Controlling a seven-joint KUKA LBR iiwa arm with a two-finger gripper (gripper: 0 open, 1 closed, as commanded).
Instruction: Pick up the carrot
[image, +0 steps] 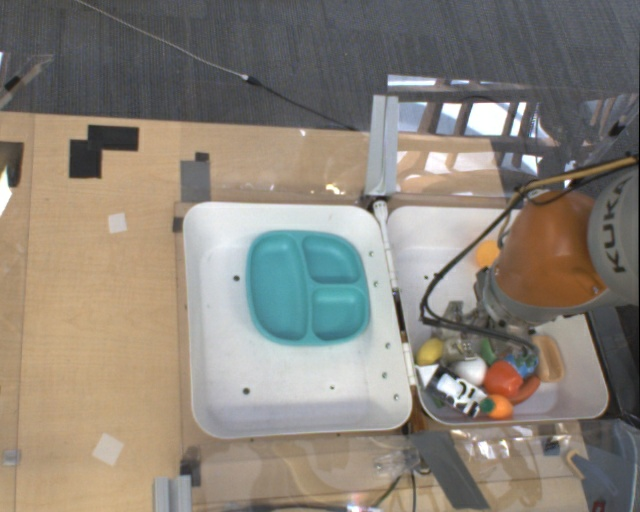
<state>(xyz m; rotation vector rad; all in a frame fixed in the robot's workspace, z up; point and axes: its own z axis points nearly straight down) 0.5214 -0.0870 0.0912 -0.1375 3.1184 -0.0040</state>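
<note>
Hand (478, 352) down low over the toy pile in the right bin (590, 400), carrot (497, 406) just below it, grip state hidden, can't tell.

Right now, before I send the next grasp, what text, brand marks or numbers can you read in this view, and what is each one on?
"KU": white letters on the grey arm housing at the right edge; the rest of the word is cut off by the frame.
Black-and-white object in the right bin: dark markings, too small and blurred to read.
Black squares on the bench: plain patches, no lettering.
</note>
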